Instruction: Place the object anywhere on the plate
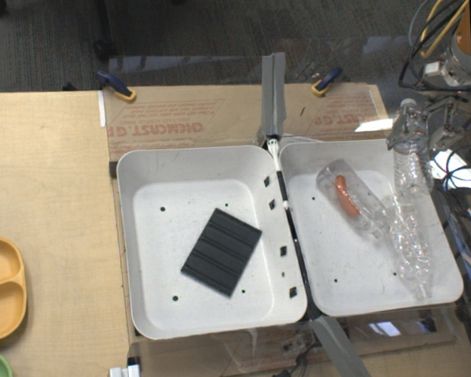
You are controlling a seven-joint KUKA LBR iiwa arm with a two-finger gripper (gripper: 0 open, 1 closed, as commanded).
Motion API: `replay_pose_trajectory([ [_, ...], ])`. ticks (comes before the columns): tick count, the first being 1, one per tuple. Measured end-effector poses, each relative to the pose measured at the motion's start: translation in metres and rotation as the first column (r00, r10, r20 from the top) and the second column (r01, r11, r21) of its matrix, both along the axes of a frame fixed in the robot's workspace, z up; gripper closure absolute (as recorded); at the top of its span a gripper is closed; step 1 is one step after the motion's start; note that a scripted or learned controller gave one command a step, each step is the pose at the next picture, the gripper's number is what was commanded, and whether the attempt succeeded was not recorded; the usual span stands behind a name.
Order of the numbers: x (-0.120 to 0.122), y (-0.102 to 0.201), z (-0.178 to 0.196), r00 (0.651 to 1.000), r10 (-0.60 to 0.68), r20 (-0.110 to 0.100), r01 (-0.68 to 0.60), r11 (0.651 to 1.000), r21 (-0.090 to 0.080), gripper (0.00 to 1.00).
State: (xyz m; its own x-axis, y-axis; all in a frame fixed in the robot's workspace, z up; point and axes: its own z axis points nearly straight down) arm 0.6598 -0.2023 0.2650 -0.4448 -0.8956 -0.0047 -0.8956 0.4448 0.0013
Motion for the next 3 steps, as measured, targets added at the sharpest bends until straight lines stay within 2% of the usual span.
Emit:
replay_pose_trajectory([
  [1,-0.004,0.057,-0.015,0.984,0.176,0.001,-0.176,0.984,-0.001,1.0],
  [2,0.0,0.111,-0.006,0.975,0.223,0.002,-0.223,0.975,-0.001,1.0],
  [3,0.0,0.035,0.009,0.937,0.349,0.004,-0.349,0.937,-0.003,1.0],
])
